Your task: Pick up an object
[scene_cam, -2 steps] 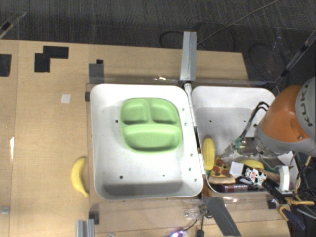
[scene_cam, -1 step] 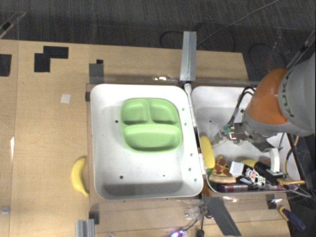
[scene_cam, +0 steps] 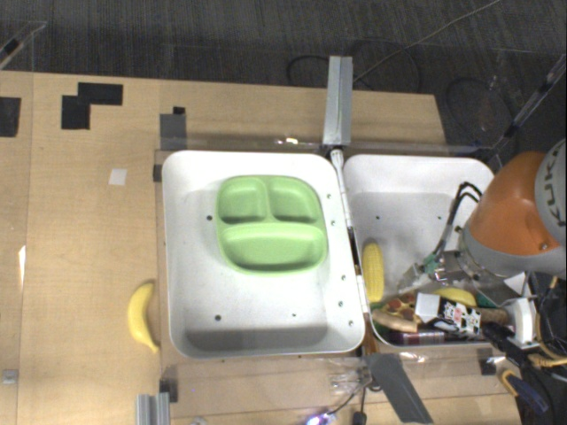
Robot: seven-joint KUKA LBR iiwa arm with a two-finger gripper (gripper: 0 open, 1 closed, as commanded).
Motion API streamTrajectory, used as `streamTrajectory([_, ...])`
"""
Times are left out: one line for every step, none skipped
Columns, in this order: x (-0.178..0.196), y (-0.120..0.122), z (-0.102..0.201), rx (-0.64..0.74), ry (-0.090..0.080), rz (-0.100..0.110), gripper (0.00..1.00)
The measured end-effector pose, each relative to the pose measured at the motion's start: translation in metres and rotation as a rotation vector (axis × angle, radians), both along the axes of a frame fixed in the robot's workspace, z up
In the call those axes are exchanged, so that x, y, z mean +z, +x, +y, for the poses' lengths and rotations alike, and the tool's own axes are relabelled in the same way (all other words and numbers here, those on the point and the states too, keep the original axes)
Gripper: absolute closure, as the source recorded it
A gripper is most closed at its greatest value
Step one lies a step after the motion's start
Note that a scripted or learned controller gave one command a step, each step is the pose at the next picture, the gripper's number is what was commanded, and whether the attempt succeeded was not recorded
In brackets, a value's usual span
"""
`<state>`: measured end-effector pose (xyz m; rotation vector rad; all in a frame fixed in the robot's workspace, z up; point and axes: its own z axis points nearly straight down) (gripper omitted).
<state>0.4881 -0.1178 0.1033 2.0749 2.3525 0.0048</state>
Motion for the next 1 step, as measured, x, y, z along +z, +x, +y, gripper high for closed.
streamTrajectory([-0.0106,0.0387,0.0166,0.26,-0.011,-0.01,0.0])
